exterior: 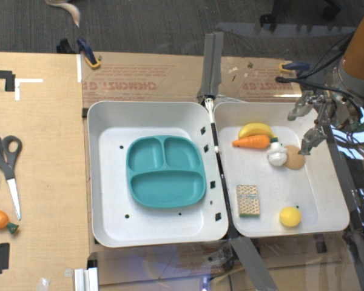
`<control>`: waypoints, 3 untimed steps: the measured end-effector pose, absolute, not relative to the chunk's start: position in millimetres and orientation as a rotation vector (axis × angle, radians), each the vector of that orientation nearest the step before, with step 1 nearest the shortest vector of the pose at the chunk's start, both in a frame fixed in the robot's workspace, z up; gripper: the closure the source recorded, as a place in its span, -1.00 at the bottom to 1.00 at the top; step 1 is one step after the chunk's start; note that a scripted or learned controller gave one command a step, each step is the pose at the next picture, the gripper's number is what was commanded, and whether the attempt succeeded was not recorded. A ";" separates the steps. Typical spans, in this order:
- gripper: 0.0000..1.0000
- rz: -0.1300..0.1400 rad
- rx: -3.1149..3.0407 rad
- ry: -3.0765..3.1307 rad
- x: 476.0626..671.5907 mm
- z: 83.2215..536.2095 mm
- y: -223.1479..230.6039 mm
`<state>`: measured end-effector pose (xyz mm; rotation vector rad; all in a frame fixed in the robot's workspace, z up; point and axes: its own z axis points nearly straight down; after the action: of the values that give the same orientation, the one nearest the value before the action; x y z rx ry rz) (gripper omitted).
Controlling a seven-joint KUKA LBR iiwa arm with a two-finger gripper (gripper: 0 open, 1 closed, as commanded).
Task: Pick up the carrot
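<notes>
The hand [308,139] is seen at the right bin's [327,217] far right side, poised above the bin floor; whether it is released or clenched cannot be told, and nothing is seen grasped in it. The carrot [252,142] lies well to the hand's left at about the same depth in the bin, its long axis running nearly straight toward the hand, the green stem end nearer and the pointed tip farther. A banana [255,130] touches it on the far side. Between hand and carrot sit a white object [277,156] and a brown egg-like piece [295,160], just beside the hand. A leftward move over these is judged to be needed, with a grasp taken across the carrot's width.
</notes>
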<state>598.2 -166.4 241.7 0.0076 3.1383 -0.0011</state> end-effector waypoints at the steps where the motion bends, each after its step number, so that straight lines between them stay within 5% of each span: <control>1: -1.00 0.000 0.127 3.135 619.2 96.0 -114.6; 2: -1.00 0.000 0.334 3.122 606.8 92.4 -95.0; 3: 1.00 -0.003 0.328 3.118 608.3 103.2 -94.7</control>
<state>608.3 -94.7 103.2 0.3280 3.1181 -0.0028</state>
